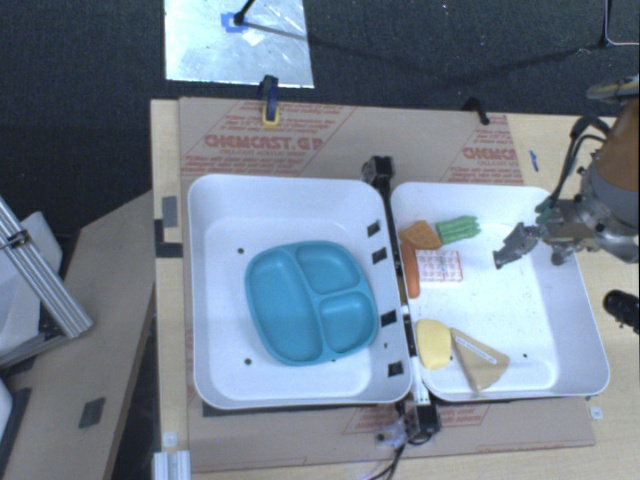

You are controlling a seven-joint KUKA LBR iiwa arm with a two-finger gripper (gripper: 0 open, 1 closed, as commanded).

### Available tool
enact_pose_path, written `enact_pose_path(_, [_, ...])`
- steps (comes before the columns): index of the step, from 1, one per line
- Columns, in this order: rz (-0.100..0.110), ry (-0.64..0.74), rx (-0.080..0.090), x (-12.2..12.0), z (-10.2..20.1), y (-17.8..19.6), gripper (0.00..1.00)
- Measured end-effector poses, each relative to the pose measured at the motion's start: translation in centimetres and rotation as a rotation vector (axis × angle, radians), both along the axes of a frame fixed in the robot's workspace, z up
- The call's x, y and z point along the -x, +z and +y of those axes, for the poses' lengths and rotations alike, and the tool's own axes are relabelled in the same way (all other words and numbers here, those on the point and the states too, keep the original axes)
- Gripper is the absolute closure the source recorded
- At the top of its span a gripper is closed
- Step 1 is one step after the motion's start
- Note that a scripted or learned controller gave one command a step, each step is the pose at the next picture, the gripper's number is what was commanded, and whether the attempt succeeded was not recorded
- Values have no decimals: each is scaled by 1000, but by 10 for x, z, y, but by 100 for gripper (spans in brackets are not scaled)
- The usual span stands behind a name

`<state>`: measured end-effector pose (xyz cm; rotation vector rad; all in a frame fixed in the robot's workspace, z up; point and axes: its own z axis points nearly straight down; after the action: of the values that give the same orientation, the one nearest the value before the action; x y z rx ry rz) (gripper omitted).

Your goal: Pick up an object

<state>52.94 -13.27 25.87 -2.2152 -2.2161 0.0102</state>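
Toys — green bean [457, 229], orange piece [421, 235], carrot [411, 271], lemon [433, 343], wedge [482, 360] — crowd the right bin's [570, 308] left side; fingers [513, 244] hover above its middle, apart, nothing between them.

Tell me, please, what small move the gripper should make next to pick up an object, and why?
Probably shift left toward the green toy. The gripper hangs over bare floor of the right bin, with nothing between its fingers, and the green toy lies nearest, just to its left beside the orange piece.
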Motion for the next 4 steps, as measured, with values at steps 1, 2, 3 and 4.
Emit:
enact_pose_path(1, [-12, 3, 2, -2, 0, 6, 0])
enact_pose_path(2, [-10, 2, 1, -10, 5, -39, 0])
enact_pose_path(3, [-9, 1, 0, -4, 13, -90, 0])
enact_pose_path(4, [-8, 0, 0, -11, 14, -135, 0])
